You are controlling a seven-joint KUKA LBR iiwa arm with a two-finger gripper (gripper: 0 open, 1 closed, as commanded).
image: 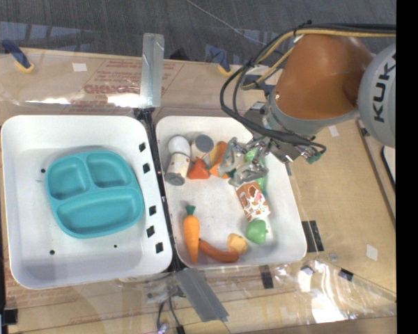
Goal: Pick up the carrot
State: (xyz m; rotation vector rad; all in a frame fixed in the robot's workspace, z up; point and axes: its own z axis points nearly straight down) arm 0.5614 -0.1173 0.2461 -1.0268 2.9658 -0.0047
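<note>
End effector, grip state unclear, hovers in right bin away from carrot.

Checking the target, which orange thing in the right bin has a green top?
The carrot by the bin's front left corner, with green leaves; the sausage beside it has none.

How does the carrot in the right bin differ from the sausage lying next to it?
The carrot is bright orange with a green top; the sausage is darker reddish-brown and plain. The carrot lies lengthwise down the bin, the sausage runs across near the front wall. The carrot tapers, the sausage curves. Both lie flat in the right bin.
</note>
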